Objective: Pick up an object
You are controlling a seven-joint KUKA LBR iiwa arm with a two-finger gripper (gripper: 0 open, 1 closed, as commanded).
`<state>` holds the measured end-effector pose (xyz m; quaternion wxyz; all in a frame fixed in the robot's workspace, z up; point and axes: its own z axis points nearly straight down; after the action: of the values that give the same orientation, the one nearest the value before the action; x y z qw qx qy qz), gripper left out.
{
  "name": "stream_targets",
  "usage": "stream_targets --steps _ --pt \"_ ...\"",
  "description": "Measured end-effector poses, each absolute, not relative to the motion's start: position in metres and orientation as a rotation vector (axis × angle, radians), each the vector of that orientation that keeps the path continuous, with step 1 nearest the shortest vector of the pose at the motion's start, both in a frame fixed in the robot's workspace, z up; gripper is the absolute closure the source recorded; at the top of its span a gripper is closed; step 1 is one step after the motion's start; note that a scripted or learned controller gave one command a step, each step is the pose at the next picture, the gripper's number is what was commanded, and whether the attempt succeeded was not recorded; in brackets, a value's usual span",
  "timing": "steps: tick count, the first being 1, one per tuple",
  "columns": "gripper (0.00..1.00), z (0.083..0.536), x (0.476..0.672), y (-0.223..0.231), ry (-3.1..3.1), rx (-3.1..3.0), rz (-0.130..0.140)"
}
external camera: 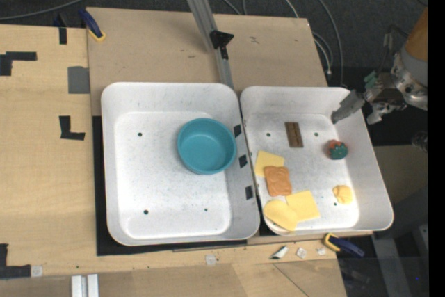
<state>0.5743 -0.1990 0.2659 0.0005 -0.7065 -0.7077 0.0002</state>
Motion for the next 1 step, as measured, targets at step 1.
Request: stream_targets --steps 1 --pt "0.0 0.2659 0.5742 -0.199 -2.223 -2.218 0.002"
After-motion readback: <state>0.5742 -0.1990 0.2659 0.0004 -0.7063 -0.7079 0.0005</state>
